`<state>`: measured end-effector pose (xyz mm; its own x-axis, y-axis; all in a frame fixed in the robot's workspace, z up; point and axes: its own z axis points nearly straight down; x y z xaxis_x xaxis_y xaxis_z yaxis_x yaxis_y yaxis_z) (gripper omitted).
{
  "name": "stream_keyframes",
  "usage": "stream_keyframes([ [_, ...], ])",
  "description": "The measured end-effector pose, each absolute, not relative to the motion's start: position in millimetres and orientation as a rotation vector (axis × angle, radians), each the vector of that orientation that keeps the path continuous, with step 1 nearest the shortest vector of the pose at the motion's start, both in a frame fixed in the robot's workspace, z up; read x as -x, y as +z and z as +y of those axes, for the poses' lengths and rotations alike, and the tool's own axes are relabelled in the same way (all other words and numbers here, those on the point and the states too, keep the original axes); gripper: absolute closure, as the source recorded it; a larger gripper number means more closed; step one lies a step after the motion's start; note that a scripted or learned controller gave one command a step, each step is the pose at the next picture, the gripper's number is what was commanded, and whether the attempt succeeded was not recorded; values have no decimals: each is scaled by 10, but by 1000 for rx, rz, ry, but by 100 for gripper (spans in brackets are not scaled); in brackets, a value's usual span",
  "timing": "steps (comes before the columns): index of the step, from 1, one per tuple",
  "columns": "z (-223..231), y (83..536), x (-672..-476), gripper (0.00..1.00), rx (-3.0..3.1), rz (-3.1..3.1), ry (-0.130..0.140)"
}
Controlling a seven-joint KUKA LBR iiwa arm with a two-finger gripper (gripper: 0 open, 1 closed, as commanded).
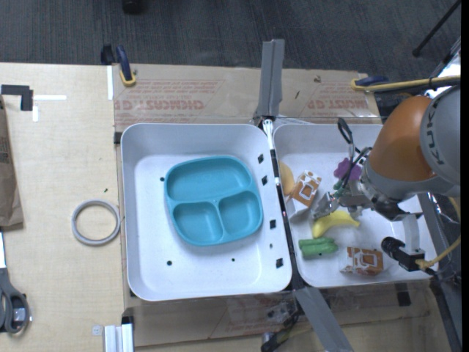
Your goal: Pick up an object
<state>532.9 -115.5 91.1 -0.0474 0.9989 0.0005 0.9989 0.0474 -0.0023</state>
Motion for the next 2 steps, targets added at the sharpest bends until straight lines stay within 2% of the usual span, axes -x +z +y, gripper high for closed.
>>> stream_keyframes([
  [1,-1175,1000,-5330,100,2173,-2266,2],
  [2,-1175,1001,-5331,0,2173,-2267,2],
])
